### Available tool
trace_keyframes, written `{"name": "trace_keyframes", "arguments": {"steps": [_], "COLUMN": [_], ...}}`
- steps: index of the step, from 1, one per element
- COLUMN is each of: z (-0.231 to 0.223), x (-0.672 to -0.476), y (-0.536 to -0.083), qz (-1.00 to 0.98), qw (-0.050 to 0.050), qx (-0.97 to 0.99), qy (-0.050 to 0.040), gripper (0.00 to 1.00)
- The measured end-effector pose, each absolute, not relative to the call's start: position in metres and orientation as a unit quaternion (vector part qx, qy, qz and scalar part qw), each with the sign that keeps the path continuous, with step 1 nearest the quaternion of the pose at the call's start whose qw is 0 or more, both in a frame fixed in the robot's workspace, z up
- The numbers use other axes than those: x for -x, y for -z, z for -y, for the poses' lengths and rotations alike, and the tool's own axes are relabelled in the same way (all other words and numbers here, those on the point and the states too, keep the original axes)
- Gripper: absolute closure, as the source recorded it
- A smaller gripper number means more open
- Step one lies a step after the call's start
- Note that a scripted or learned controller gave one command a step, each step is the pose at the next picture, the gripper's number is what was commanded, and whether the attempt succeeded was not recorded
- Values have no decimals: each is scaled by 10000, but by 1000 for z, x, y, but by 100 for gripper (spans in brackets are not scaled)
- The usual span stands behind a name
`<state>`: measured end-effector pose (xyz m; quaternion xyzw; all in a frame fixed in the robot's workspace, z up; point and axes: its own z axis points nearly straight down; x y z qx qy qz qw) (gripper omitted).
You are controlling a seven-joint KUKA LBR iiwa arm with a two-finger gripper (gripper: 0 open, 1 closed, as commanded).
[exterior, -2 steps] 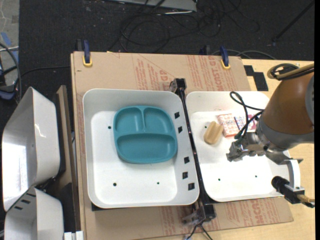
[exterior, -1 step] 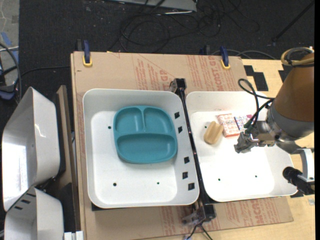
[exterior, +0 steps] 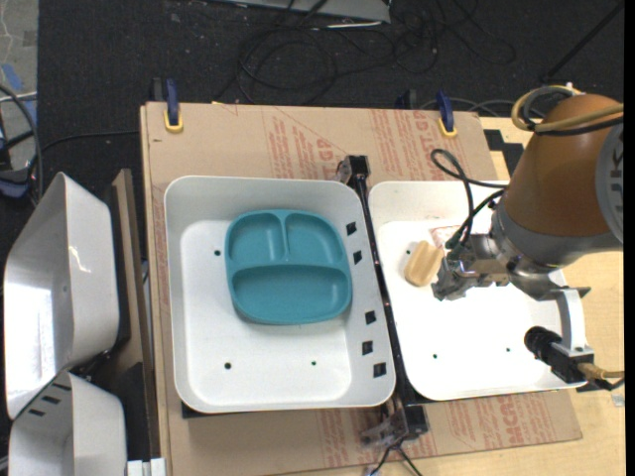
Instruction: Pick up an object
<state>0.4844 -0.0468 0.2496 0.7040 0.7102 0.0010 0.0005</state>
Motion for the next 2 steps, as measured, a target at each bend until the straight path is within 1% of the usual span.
{"name": "trace_keyframes", "arguments": {"steps": [1,2], "z": [-6,-59], "x": [-490,-511], "y": [-253,-244], "qz": [-7102,-7100], "qw": [-2,1], "qx": [-7040,-7042], "qy": [-4,-3], "gripper": [100,100]}}
